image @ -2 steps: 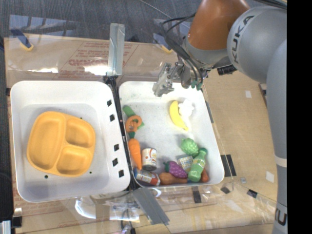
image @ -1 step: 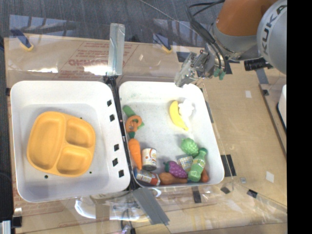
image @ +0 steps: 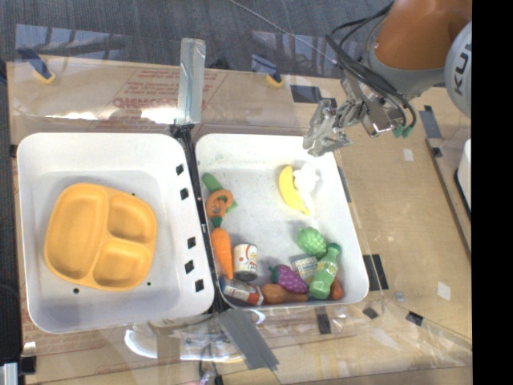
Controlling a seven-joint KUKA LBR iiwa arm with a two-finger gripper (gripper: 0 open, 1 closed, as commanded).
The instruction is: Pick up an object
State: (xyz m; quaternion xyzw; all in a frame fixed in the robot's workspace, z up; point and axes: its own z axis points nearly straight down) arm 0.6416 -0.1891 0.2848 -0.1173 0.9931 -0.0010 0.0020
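Two white bins lie below me. My gripper [image: 323, 137] hangs over the right bin's [image: 264, 152] far rim, fingers spread, pinching nothing. Just below it, a yellow banana [image: 290, 191] lies on the bin floor; the left bin [image: 32, 215] holds a yellow divided plate [image: 98, 236].

Two bins side by side on bench [image: 401, 215]. Left bin [image: 32, 159]: divided tray [image: 99, 237] lying at its centre-left. Right bin [image: 248, 147]: banana [image: 290, 189] in far right part, just below gripper [image: 321, 139], which hangs over the bin's far right corner. Carrot [image: 220, 251] along left wall, small round toy [image: 219, 202] just behind it. Can [image: 246, 260] immediately right of carrot. Near right corner holds a cluster: grapes [image: 291, 278], bottle [image: 324, 274], and a knobbly toy [image: 312, 240] behind them. Arm [image: 417, 22] enters from the far right.
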